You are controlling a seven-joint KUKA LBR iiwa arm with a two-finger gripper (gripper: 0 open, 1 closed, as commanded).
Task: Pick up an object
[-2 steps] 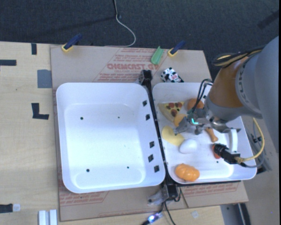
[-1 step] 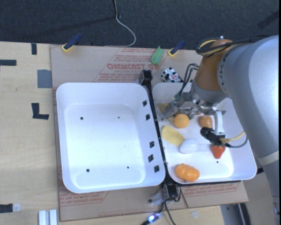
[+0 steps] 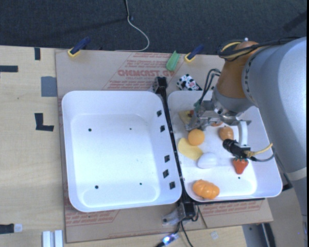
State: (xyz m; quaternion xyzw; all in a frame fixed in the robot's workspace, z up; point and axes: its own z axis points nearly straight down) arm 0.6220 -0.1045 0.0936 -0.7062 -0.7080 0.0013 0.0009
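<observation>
My gripper (image 3: pixel 198 123) hangs low in the right bin (image 3: pixel 262 181), near its back left part, just above a small orange ball (image 3: pixel 196 137). Next to the ball lie a yellow piece (image 3: pixel 188 149) and a white egg-shaped object (image 3: pixel 207 160). An orange fruit-like toy (image 3: pixel 206 189) sits near the bin's front. A brown egg (image 3: pixel 225 133) and a red strawberry-like toy (image 3: pixel 240 165) lie to the right, partly behind a black cable fitting. Nothing shows between the fingers.
The left bin (image 3: pixel 116 148) lies beside the right one, with a black divider strip (image 3: pixel 167 138) between them. A black-and-white spotted toy (image 3: pixel 186 82) and a green clip (image 3: pixel 172 61) sit behind the bins. The grey arm (image 3: pixel 278 86) covers the right side.
</observation>
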